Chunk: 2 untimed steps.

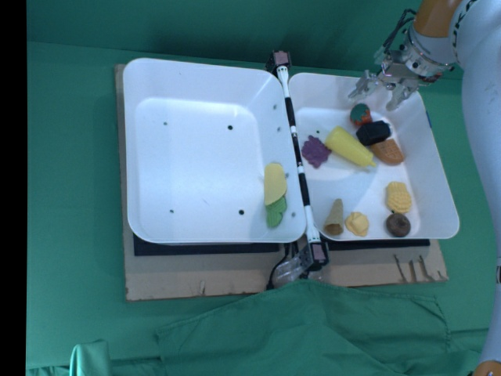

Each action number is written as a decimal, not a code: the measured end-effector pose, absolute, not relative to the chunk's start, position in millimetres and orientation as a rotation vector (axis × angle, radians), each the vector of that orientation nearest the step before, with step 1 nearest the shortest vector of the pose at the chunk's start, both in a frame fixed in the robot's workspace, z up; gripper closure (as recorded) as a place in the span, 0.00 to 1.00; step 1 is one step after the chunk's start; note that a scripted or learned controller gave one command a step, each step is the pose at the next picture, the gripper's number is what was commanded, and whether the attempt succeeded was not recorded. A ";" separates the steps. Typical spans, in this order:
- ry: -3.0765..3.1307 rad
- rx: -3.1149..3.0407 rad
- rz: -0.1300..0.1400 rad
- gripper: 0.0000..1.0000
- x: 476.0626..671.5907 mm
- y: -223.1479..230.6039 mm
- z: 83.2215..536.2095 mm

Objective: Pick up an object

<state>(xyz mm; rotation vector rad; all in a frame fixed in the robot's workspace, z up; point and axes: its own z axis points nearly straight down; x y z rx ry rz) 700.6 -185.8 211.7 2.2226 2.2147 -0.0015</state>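
My gripper (pixel 381 90) hangs over the far edge of the right bin (pixel 438 202), open with nothing between its fingers. Just below it lie a red and green strawberry (pixel 360 114) and a black piece (pixel 373 132) resting on an orange-brown piece (pixel 388 153). A yellow corn cob (pixel 350 146) and purple grapes (pixel 316 150) lie to the left of those. Nearer the front sit a yellow waffle-like piece (pixel 398 197), a brown doughnut (pixel 398 225), an ice-cream cone (pixel 335 216) and a small yellow piece (pixel 357 223).
The left bin (pixel 156 92) holds a yellow piece (pixel 274 183) atop a green piece (pixel 275 211) at its right wall. A white rod with black bands (pixel 298 158) runs along the seam between bins. Green cloth (pixel 313 327) lies in front.
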 end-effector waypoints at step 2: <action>2.216 2.225 -0.007 1.00 700.3 -188.9 194.1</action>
